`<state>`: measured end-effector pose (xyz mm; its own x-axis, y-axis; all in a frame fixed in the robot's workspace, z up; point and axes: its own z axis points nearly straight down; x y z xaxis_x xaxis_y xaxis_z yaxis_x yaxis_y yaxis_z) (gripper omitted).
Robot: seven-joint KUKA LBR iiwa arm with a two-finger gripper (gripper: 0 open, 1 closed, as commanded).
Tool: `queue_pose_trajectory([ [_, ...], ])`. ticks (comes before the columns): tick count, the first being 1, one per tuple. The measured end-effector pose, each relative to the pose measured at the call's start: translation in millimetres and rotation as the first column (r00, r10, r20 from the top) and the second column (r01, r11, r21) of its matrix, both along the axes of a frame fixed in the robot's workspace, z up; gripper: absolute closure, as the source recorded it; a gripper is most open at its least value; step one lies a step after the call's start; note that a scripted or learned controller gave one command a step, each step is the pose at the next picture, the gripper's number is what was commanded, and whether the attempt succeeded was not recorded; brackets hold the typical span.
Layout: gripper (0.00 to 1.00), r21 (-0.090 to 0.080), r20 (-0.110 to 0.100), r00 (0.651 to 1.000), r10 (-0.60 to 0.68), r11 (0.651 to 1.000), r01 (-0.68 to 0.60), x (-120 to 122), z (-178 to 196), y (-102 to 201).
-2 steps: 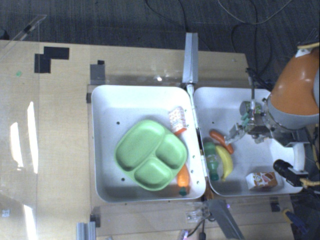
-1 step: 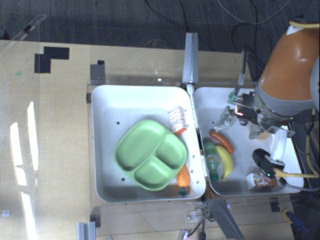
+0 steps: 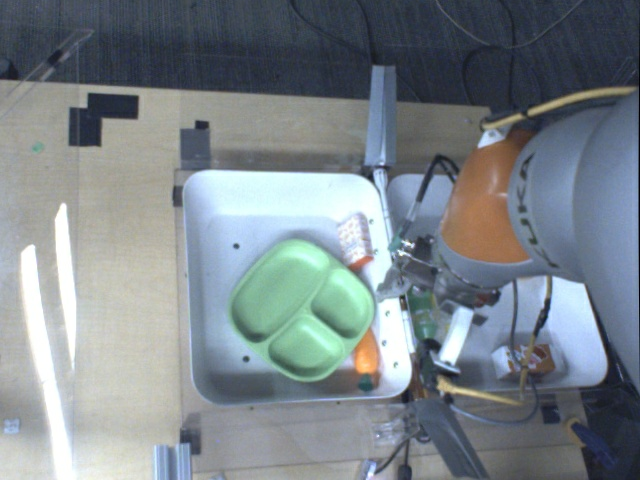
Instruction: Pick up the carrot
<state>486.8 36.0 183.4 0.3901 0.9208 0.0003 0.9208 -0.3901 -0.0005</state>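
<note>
Because the arm hangs over the ridge between the two bins, the tool (image 3: pixel 432 313) sits just right of the carrot (image 3: pixel 366 352), whose length lies wedged between the green plate (image 3: pixel 300 308) and the left bin's wall (image 3: pixel 395 368). Whether the tool is spread or pressed together I cannot tell. That tight slot probably leaves little room.

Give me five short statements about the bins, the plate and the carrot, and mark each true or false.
1. The green plate lies in the left bin. True.
2. The carrot lies on top of the plate. False: it lies in the bin beside the plate's lower right edge.
3. The plate has three compartments. True.
4. The carrot sits in the right bin. False: it is in the left bin.
5. The arm hangs above the right bin. True.
</note>
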Motion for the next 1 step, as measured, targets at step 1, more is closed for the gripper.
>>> queue_pose_trajectory([
  [1, 1.0, 0.001, 0.004, 1.0, -0.001, 1.0, 0.001, 1.8, 10.6, -0.3],
])
